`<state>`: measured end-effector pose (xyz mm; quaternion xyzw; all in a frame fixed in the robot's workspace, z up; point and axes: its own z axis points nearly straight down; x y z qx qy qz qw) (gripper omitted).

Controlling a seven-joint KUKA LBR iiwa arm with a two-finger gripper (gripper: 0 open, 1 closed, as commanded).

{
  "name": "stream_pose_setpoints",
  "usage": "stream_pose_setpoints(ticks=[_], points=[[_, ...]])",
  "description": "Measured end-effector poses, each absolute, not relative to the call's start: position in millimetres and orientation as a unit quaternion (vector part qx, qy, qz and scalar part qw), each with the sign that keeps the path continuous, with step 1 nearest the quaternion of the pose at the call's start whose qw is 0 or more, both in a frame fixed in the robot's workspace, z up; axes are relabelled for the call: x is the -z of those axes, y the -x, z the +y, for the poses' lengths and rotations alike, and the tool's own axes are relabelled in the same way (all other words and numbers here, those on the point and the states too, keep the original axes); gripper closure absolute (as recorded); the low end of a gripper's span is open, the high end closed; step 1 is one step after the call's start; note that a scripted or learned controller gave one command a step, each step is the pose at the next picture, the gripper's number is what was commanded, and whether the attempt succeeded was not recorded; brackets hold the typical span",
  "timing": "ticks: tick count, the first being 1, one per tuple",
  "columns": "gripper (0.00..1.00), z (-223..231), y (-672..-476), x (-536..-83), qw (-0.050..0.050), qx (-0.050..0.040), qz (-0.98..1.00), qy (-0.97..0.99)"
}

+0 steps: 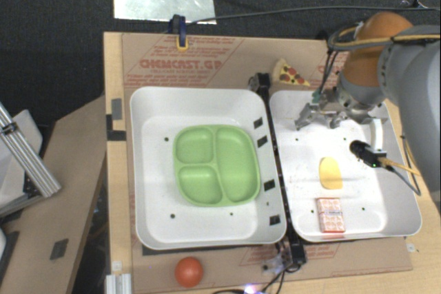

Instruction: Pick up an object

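Leftward, bin (148,217) holds green tray (216,165); right bin (400,220): yellow piece (331,173), box (330,215).

Readable print on the bench: one brand name on the cardboard sheet.

The brown cardboard sheet (207,58) lying under the two white bins carries red lettering along its far edge, just above the left bin (148,120). The large line reads "CHEMCAST GP", printed upside-up to the camera and running left to right. Smaller red lines stand above it and to its right, but they are too small and blurred to make out. The small pink-and-white box (330,214) in the right bin (400,217) bears a printed pattern on its top face; no word on it can be read at this size.
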<state>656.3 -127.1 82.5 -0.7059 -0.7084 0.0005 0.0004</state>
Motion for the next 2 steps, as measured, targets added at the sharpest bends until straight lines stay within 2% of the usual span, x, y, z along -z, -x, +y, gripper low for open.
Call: stream_pose_setpoints(ticks=[1,2], points=[[1.00,-127,-658.5,-97,-0.002,0.0016,-0.709,0.705],[1.00,-125,-663.0,-162,-0.004,0.0027,-0.709,0.705]])
